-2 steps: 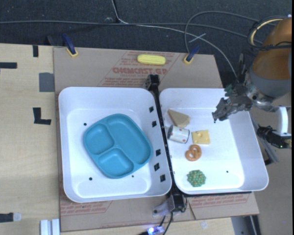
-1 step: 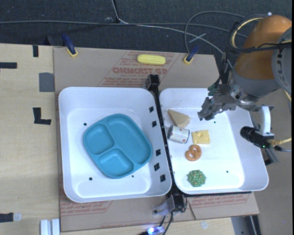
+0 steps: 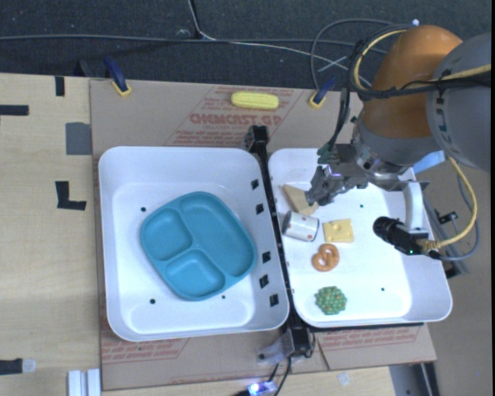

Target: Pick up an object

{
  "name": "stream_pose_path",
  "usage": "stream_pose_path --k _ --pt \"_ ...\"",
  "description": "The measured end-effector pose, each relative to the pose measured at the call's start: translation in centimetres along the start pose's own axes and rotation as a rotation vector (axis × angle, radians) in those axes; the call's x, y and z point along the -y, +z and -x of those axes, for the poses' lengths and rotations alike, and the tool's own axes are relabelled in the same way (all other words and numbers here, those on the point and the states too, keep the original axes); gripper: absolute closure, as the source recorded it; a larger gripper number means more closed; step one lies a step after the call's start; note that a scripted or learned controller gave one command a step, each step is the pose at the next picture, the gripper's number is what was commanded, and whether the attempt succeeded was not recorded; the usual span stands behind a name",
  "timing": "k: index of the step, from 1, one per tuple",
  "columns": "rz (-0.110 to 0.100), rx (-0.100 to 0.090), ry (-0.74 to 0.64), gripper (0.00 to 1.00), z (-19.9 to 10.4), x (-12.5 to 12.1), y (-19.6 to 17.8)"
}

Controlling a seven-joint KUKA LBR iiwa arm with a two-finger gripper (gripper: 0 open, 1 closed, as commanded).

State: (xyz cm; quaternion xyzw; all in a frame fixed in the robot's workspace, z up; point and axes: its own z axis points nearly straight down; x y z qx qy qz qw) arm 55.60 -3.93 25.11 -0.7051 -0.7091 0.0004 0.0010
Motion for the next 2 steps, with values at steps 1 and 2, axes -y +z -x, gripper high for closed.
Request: stream_pose_path --k 1,2 --pt "-0.001 0.000 -0.001 1.00 -5.6 0.9 0.2" --pt "-0.003 0.001 0.001 1.00 -11.1 1.3 2.6"
